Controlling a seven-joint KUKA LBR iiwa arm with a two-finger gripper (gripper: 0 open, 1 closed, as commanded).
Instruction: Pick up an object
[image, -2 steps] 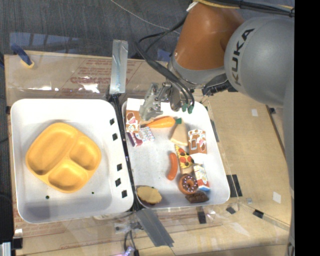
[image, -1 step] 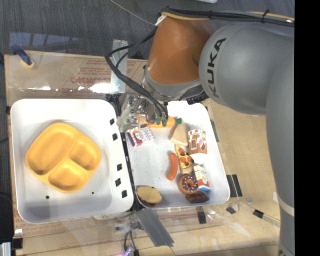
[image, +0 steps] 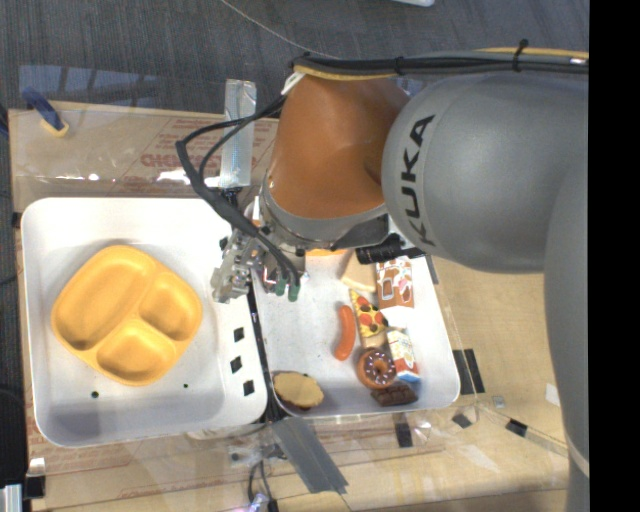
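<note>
Overhead, jaws (image: 232, 272) hover above the bins' shared rim (image: 252, 330).

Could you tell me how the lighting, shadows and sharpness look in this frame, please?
In the camera view, light is even and soft on the left bin; the yellow tray casts a faint shadow toward the frame's bottom; the arm shades the top of the right bin; the gripper looks slightly blurred; the food items, like the sausage, are small but legible.
</note>
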